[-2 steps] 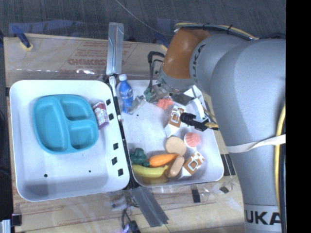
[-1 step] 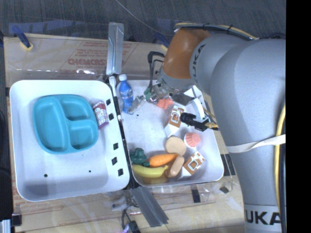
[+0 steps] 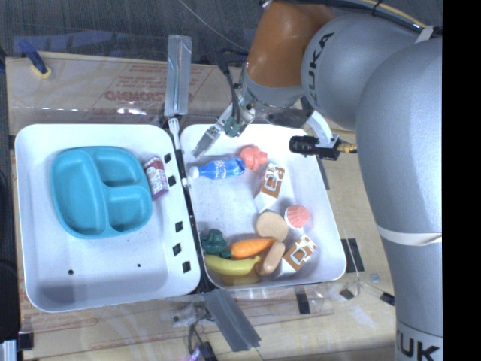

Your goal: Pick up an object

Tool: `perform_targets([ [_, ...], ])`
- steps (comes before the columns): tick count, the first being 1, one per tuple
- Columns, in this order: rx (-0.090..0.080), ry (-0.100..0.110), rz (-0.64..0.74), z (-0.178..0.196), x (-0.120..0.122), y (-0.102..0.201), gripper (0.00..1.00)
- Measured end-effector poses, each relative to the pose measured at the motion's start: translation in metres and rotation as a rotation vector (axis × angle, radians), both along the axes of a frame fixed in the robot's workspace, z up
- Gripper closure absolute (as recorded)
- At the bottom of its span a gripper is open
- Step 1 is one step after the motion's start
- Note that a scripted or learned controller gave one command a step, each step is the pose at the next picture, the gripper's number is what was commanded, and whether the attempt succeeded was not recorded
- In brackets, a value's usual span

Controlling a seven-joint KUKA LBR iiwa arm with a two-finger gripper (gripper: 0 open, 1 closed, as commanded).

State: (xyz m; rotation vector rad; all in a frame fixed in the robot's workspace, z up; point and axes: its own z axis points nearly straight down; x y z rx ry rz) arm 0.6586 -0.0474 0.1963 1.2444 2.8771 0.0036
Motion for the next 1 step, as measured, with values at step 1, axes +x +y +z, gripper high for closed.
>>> perform_targets([
  [1,-0.001,0.009,0.135,-0.0037,-0.0056,-0.0333,0.00],
])
